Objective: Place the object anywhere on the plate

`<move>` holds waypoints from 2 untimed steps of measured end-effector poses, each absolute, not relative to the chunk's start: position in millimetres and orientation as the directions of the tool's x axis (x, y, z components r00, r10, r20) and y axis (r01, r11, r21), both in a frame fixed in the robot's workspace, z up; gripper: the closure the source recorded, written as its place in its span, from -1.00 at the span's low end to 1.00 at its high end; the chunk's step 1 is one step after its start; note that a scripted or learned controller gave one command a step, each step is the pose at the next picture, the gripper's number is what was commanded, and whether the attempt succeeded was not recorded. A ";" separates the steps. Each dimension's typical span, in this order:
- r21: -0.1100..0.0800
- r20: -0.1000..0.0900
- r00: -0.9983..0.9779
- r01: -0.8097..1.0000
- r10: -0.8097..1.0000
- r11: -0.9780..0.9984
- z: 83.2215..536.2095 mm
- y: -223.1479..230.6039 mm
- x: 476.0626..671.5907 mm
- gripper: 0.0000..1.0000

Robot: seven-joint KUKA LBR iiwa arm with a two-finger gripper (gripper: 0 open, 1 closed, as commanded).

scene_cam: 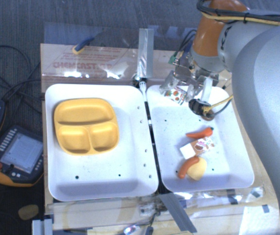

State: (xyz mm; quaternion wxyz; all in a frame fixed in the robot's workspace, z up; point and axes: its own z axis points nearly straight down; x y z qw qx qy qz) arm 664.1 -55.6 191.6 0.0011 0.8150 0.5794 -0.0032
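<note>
A yellow plate [85,125] with three compartments lies in the left bin [61,180], nothing on it. My gripper [177,93] hovers over the far left corner of the right bin [238,175]. A small white object with red-orange spots [178,96] shows between its metal fingers, and they are shut on it. Loose in the right bin lie an orange carrot-like piece [200,132], a white and red packet [202,145], a reddish sausage [185,167] and a pale yellow lump [197,169].
A raised divider [150,126] runs between the two bins. A black round part with a yellow cable [202,107] hangs beside the gripper. The arm's grey body [265,82] covers the right side. Handheld controllers [12,153] and cables lie left of the bench.
</note>
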 end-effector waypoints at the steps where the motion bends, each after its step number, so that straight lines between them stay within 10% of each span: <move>1: -0.004 -0.002 0.182 0.983 0.983 -0.182 187.0 21.1 627.9 1.00; 2: -0.005 0.000 -0.121 0.993 0.993 0.121 173.9 128.6 604.8 1.00</move>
